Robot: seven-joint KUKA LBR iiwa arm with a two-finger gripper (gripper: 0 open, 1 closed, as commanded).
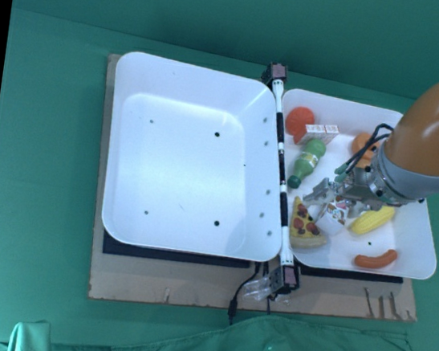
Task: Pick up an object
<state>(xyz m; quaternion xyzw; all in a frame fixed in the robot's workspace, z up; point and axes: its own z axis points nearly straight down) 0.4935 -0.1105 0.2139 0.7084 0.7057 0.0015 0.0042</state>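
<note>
The right bin (422, 260) holds several toy foods. A green bottle (306, 162) lies near its left wall, with a red round piece (298, 121) and a small white box (321, 131) behind it. A pizza slice (305, 224) lies at the front left, a yellow corn cob (372, 220) in the middle, a sausage (375, 258) at the front and an orange piece (361, 143) partly under the arm. My gripper (334, 205) hangs low over the bin's middle, just right of the pizza slice and beside a small white piece (331, 221). The wrist covers its fingers.
The left bin (136, 78) lies beside the right one, with a black and white bar (281, 153) running between them. Both rest on a cardboard sheet (171, 289) on green cloth. The grey and orange arm (430, 147) covers the right bin's back right part.
</note>
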